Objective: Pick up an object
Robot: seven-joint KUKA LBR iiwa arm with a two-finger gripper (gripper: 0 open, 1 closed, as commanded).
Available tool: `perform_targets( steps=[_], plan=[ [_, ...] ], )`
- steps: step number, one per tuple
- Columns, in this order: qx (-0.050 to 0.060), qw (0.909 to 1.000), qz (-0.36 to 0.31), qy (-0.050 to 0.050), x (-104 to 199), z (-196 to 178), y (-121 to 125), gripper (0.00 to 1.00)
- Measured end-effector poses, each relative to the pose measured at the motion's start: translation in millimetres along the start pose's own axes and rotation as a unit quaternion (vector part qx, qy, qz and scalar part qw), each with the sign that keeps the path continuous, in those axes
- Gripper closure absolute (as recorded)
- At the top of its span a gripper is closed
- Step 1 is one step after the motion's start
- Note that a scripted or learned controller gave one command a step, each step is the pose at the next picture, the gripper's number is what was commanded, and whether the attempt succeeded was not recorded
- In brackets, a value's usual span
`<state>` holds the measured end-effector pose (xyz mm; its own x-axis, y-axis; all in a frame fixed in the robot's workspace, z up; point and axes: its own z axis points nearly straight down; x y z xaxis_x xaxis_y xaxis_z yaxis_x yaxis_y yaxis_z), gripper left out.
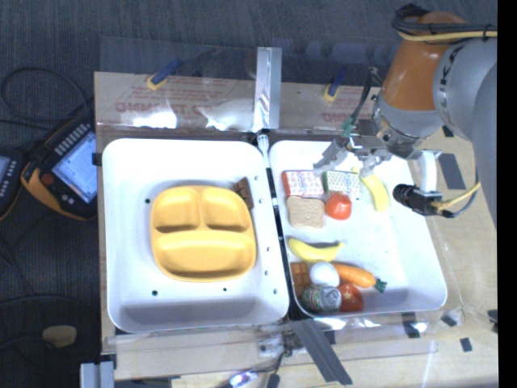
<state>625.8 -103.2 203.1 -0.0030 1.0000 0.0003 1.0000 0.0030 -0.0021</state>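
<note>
The tool [353,158] hangs released, nothing between its spread fingers. Directly beneath lies a small box [343,183]; descend squarely, avoiding the tomato [338,207] and banana [374,191] alongside.

Two bins side by side on desk [109,87]. Left bin [129,289] holds divided tray [203,233], centred. Right bin [420,265]: food items crowded along its left side; banana [313,250] mid, egg [325,274] and carrot [355,276] nearer. Pincer [349,158] over the bin's far edge.
</note>
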Motion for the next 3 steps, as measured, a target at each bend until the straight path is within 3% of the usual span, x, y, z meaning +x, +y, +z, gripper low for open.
perform_targets(
  steps=[1,2,3],
  plan=[
    [-0.003,0.9994,-0.034,0.000,-23.4,104.2,-19.7,0.00],
    [-0.003,0.9994,-0.034,0.000,-23.5,94.6,-19.4,1.00],
    [0.000,0.9969,0.079,-0.001,72.6,-62.9,-39.0,1.00]
  ],
)
